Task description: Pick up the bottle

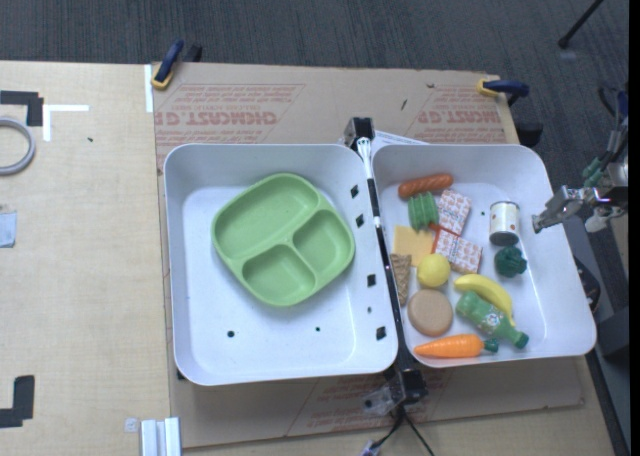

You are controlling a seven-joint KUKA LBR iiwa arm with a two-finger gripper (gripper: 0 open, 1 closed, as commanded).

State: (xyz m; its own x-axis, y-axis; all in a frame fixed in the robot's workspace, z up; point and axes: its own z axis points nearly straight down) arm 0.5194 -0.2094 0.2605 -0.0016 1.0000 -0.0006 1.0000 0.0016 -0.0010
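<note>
Gripper (552, 216) is being held at the right bin's (560, 339) right rim, its state impossible to tell, while the bottle (492, 322) is lying untouched near the bin's near edge, beside the carrot (450, 347), so the whole pick is being left undone.

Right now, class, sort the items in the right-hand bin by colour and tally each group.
Green: 3 (bottle, broccoli, ridged vegetable)
Yellow: 3 (banana, lemon, cheese)
Orange or red: 2 (carrot, sausage)
Other: 5
Total: 13
</note>
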